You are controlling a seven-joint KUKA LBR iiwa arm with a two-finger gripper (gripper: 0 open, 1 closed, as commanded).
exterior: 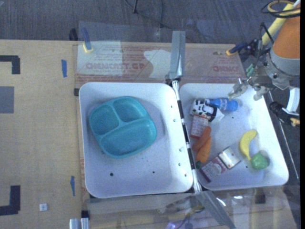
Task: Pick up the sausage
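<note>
My fingers (249,84) hang over the far rim of the right bin (274,128), near its upper right corner, and they are spread apart with nothing between them. My arm (286,42) enters from the right with its orange band above the wrist.

The sausage (202,138) lies in the right bin, close against the left wall beside the divider between the two bins. Its long axis runs at a slant, from upper right down to lower left; the upper end points toward a small red carton (198,124) that it touches or nearly touches, and the lower end points at the left wall. An orange carrot (205,150) lies just beside it on the right, roughly parallel. The sausage is well apart from my fingers.

Elsewhere in the right bin: a black-and-white patterned carton (204,109), a blue bottle (223,104), a yellow banana (247,142), a green item (259,161), and a packet (220,162) near the front.

The left bin (95,175) holds a teal divided plate (123,126). Both bins sit on a light wooden bench (38,142) marked with black and blue tape. Dark floor and cables lie beyond.
</note>
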